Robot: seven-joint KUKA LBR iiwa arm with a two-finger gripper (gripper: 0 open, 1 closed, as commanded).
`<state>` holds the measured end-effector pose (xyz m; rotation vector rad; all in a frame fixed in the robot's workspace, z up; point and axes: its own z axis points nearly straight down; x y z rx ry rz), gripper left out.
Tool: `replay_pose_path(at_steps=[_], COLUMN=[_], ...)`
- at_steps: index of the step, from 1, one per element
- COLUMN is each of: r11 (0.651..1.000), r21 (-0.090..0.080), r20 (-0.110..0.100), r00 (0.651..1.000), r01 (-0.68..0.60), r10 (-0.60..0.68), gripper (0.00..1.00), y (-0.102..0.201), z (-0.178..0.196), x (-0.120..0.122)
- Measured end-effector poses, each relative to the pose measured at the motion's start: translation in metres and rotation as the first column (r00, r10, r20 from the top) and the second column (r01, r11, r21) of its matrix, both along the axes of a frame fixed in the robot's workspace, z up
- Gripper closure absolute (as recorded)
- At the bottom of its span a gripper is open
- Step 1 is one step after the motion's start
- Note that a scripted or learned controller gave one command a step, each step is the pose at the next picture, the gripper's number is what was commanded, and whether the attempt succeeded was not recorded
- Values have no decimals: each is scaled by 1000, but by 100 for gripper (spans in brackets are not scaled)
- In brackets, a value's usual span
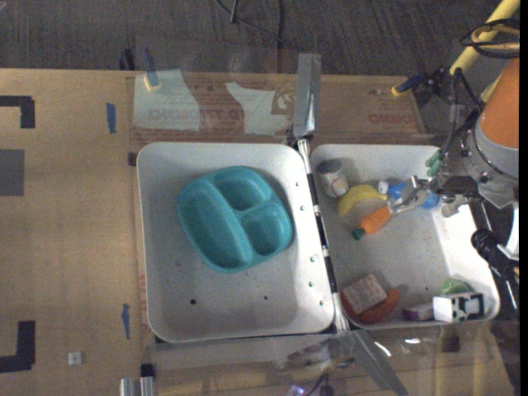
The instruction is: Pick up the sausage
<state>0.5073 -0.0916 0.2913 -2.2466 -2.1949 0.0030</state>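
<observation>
From where I stand, the arm [499,130] leans in over the right bin [429,246], and its gripper [410,202] sits low near the bin's upper middle, right beside the carrot [373,220] and just past the banana [360,198]. I cannot tell whether it is open or closed; the tips are a small pale blur against blue bits, and nothing clearly sits between them. The sausage [381,308], as I read it, is the reddish-brown curved piece at the bin's bottom edge, half tucked under a small pinkish box [365,290], well apart from the gripper. That gap is the first worry: where it hangs now, a closing grip would more likely catch the carrot or banana than the target. The second is the box lying on the sausage; coming straight down there could pinch the box instead, or shove both against the wall. The sausage also lies close to the bin's corner by the divider, so a finger might strike the rim. A can [332,177] stands near the top left of that bin, and a green thing [454,287] and a white block [459,307] crowd the lower right. The left bin [165,287] holds a teal tray [235,218], out of harm's way.
</observation>
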Motion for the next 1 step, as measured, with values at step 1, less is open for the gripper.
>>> replay_pose_path(at_steps=[1], r11=[989], r21=[3], r20=[-4], r00=[989], r01=[-151], r10=[151], gripper=[0], y=[-24], z=[-146], x=[-29])
